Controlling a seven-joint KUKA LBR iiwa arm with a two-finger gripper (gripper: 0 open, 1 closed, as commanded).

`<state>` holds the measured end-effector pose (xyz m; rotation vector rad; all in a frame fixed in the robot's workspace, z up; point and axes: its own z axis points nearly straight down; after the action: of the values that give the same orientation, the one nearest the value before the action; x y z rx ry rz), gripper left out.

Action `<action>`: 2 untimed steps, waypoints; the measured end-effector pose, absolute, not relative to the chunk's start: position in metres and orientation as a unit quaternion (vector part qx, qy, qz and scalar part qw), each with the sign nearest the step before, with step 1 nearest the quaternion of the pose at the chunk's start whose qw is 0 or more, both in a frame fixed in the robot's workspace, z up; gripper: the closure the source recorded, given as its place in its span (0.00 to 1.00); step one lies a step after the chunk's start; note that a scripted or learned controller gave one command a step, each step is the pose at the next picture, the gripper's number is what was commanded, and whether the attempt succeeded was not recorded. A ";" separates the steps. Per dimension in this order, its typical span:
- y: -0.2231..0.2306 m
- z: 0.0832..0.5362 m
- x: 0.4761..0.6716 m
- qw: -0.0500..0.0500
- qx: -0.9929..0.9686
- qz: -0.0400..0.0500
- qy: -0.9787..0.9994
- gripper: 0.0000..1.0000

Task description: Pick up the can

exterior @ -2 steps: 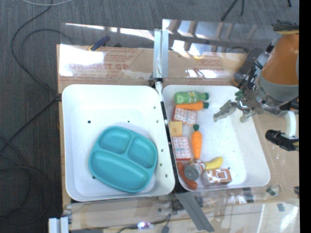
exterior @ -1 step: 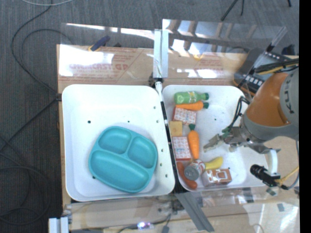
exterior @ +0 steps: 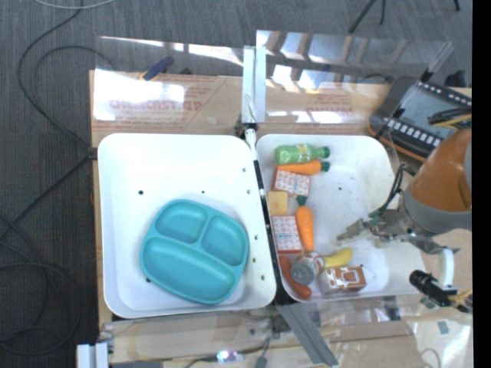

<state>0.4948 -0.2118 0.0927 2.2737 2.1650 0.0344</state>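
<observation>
My gripper (exterior: 354,230) hangs over the right bin (exterior: 367,153), fingers spread, nothing between them. The can (exterior: 304,269) lies at the bin's near edge, just left of the banana (exterior: 338,258), near and left of my fingertips.

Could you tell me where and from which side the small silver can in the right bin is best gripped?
Probably from above, across the round rim of the small silver can: its top faces up, and an orange carrot, a yellow banana and a brown carton crowd its sides.
</observation>
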 end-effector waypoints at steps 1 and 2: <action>-0.136 0.092 0.489 0.008 0.713 0.004 0.701 0.00; -0.214 0.095 0.548 -0.001 0.672 0.002 0.740 0.00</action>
<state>0.5481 -0.2136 0.0952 2.1131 2.3268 0.0076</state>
